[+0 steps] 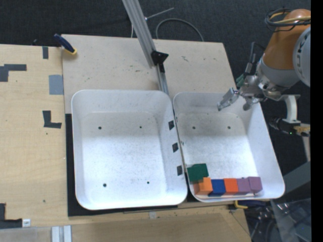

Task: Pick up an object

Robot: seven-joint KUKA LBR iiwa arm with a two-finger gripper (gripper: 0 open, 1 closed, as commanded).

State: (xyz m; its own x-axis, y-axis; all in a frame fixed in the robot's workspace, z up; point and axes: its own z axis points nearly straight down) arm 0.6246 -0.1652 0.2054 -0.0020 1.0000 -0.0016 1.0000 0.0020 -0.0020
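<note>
Several small blocks lie in a row along the near wall of the right bin [262, 135]: a green block [197, 172], an orange block [204, 185], a blue block [218, 186], another orange block [230, 185] and a purple block [250, 184]. My gripper [233, 100] hangs over the far right corner of that bin, well away from the blocks. Its fingers [224, 103] stand apart, open, with nothing between them.
The left bin [81, 135] sits beside the right one. A metal pole [139, 21] slants across the bench at the back. A blue and yellow tool [65, 44] lies at the bench's far left corner. A cable loops behind the bench.
</note>
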